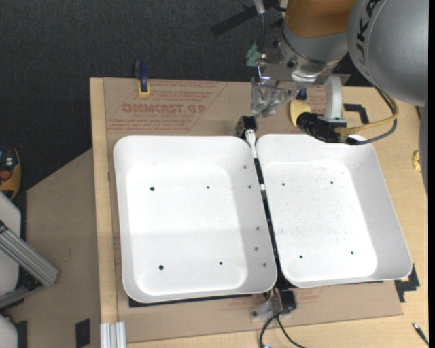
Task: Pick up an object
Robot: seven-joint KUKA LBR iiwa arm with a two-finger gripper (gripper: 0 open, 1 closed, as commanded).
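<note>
- We are looking down on two shallow white bins sitting side by side on a brown cardboard sheet (170, 105) printed with red lettering.
- The left bin (129, 224) is showing four small dark dots on its floor, one towards each corner, and we are seeing no loose object lying in it.
- The right bin (387, 224) is also showing four dark dots, plus a faint scatter of tiny specks, and again we are seeing no object to pick up in it.
- One dark strip (262, 197) is running along the seam where the two bins are touching.
- The arm (387, 41) is reaching in from the top right, grey, with one orange band (319, 15) above the wrist.
- The gripper (268, 98) is hanging beyond the far edge of the bins, over the cardboard, just past the seam; we cannot tell whether it is spread or pressed together, and we are seeing nothing caught in it.
- One black cable (326, 129) is curling beside the wrist, next to one yellowish part (299, 111).
- One blue-and-yellow clamp (142, 76) is gripping the cardboard's far edge.
</note>
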